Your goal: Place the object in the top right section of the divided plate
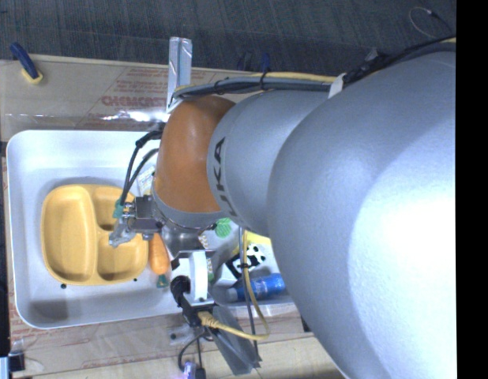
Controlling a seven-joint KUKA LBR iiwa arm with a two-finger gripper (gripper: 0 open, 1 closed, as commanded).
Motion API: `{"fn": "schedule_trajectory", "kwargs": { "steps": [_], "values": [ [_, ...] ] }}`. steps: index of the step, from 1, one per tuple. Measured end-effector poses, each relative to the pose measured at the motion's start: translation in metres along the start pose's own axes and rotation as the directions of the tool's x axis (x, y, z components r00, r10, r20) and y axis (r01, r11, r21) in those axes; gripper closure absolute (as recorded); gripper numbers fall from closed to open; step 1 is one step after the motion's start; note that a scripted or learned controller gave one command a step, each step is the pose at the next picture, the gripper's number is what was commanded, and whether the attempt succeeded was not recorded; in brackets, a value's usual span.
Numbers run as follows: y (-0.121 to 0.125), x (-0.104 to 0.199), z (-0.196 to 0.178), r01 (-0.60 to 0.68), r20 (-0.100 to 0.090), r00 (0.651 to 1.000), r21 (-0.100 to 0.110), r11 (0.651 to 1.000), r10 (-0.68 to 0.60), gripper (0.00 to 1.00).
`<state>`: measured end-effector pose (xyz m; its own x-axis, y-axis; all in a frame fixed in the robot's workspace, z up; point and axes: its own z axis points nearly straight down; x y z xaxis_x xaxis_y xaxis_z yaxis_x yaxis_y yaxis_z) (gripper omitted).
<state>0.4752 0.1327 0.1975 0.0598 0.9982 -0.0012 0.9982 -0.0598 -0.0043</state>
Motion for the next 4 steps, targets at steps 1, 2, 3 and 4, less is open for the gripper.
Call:
{"fn": "schedule_trajectory", "kwargs": {
  "steps": [1,2,3,4],
  "values": [
    [0.0,0.0,0.0,0.0,0.0,1.0,0.0,1.0,0.0,0.0],
    [0.0,0.0,0.0,0.0,0.0,1.0,0.0,1.0,0.0,0.0],
    [0.0,0.0,0.0,0.0,0.0,1.0,0.0,1.0,0.0,0.0],
    [0.0,-0.008,0.044,0.038,0.0,0.999,0.003,0.999,-0.038,0.0]
  ]
}}
